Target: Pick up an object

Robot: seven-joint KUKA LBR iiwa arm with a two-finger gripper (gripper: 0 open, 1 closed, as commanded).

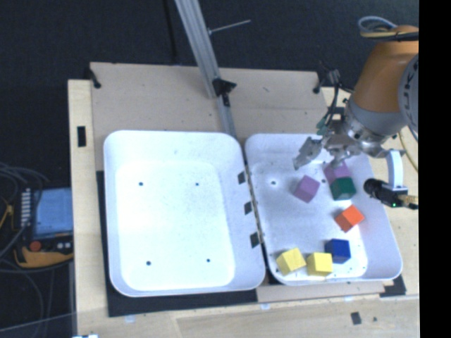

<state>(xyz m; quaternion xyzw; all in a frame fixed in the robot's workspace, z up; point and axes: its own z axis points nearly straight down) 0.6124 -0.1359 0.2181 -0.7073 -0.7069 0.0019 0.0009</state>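
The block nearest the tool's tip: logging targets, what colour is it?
Purple, a light purple block, shown best in the camera view, in the right bin.

white bins (106, 189): 2 | purple blocks (306, 188): 2 | yellow blocks (290, 260): 2 | green block (343, 188): 1 | orange block (349, 217): 1 | blue block (338, 249): 1

1. White, flecked with small dark dots: left bin (176, 210) and right bin (282, 189).
2. Light purple: cube (306, 188); a second purple block (339, 170) just beside the pincer.
3. Dark green: cube (343, 188).
4. Orange: cube (349, 217).
5. Deep blue: cube (338, 249).
6. Yellow: two cubes (290, 260) and (320, 263).
7. Pale tan: desk (162, 97).
8. Grey with orange band: arm (384, 76); silver-grey: pincer (325, 148).
9. Silver: slanted rail (201, 41).
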